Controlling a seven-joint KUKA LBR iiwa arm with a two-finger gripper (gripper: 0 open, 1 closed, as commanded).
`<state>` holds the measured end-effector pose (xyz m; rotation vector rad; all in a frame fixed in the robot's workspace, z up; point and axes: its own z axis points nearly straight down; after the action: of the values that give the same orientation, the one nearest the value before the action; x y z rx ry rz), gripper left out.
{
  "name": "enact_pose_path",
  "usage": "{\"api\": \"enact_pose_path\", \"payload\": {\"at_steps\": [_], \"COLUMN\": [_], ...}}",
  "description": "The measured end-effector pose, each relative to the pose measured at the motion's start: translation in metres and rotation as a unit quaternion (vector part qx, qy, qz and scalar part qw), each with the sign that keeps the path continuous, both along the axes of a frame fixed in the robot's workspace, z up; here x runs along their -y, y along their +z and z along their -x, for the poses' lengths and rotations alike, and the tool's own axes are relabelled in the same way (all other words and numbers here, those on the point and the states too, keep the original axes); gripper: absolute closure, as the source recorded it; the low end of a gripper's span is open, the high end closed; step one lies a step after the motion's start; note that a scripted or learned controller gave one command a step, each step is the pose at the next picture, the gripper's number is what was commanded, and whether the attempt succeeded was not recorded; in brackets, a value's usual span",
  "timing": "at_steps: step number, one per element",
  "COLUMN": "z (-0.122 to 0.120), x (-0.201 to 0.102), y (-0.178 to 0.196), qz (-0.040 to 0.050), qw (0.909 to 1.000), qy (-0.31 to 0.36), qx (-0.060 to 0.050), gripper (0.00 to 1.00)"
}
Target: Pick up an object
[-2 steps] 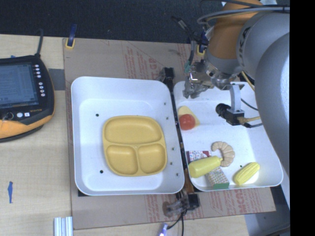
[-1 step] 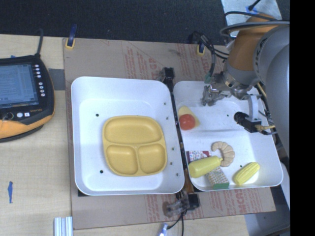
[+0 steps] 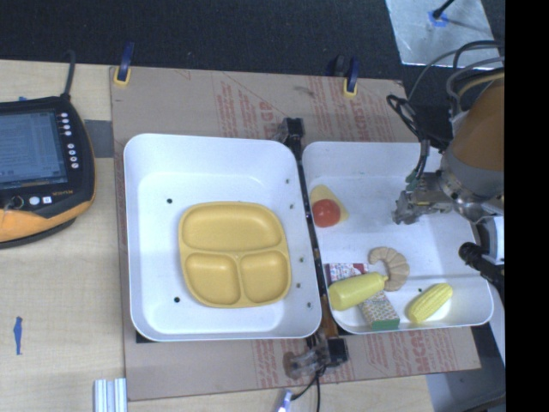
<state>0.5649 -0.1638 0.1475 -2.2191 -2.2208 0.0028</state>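
The right white bin holds a red and yellow apple-like toy at its left wall. Along its front lie a tan curved pastry, a yellow cylinder, a corn cob and a small green and tan block, with a red printed packet under the cylinder. My gripper hangs over the bin's right part, behind the pastry and apart from every toy. Nothing shows between its fingers.
The left white bin carries a yellow three-compartment plate. A teach pendant lies on the bench at far left. Clamps hold the cardboard's back edge. Black cables loop near the arm.
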Motion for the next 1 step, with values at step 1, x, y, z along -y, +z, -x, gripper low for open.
{"api": "enact_pose_path", "payload": {"at_steps": [1], "z": [0.0012], "x": [-0.0775], "y": [0.0445], "qz": [-0.0006], "qw": [1.0000], "qy": [0.002], "qx": [0.000], "gripper": [1.00]}}
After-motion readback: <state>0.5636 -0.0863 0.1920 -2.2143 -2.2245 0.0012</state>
